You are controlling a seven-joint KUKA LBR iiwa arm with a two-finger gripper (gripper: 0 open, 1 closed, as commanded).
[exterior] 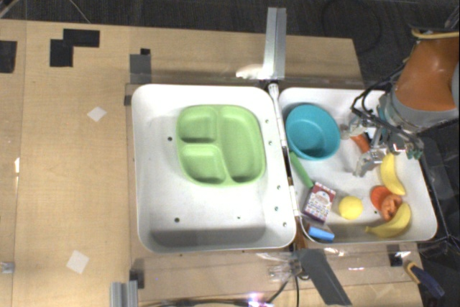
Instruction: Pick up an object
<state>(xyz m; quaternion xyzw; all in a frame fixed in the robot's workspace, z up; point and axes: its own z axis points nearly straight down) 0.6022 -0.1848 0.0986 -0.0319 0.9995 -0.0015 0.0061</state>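
Grey and orange-banded, the robot arm (430, 86) hangs its hand (368, 154) low in the right-hand shallow white plastic bin (429, 225), whether apart or together cannot be told, and nothing visibly sits in it. Candidates crowd close: a small orange piece (360, 141) beside the hand, a yellow banana (389, 175) just to its right, a round blue bowl (312, 131) to its left, and a yellow ball (351, 208), a small printed carton (319, 202) and a second banana (392, 221) nearer the front wall. A descent here could glance off the bowl's rim or nudge fruit aside. Open floor is scarce; the left bin (154, 226), bearing only a green divided tray (218, 144), offers room.
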